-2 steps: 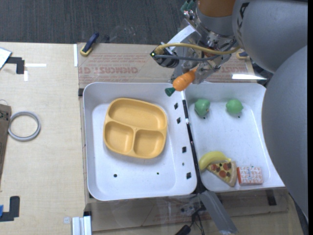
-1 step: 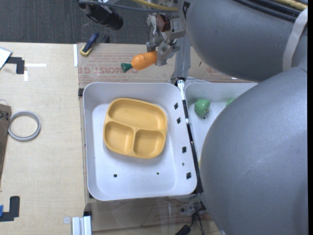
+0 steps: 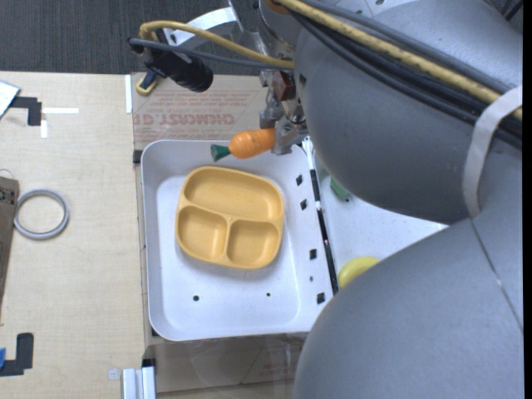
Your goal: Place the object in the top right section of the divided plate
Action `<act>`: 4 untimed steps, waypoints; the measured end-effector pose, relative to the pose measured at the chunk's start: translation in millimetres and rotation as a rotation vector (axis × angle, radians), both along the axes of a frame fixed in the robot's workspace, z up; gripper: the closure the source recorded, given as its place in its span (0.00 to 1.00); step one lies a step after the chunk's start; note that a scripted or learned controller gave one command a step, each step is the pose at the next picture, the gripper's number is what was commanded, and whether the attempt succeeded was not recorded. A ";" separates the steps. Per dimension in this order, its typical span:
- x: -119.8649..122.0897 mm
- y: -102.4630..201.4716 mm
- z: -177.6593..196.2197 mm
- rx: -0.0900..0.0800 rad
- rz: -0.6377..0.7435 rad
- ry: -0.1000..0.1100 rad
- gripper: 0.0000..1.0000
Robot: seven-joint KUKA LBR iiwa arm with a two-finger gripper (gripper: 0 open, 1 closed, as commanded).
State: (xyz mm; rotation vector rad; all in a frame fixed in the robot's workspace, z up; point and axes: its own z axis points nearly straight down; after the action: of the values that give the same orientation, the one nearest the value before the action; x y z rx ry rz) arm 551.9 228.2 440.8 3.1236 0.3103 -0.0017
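Big grey arm (image 3: 416, 181) filled the right side of frame. Left-center, yellow divided plate (image 3: 230, 217) lay in the white bin (image 3: 162, 306). A tape roll (image 3: 39, 214) sat on the surface at far left. Above the plate's upper-right edge, tool (image 3: 281, 133) gripped the orange carrot (image 3: 248, 145), clenched on its right end, green tip pointing left.

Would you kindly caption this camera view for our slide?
Gripper holds a toy carrot above the yellow divided plate.
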 end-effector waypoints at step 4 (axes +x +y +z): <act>-72.7 -3.2 -105.0 -0.005 0.012 0.002 1.00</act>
State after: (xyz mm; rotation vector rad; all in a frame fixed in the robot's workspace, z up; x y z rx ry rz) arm 479.1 225.0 335.7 3.1171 0.3286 -0.0061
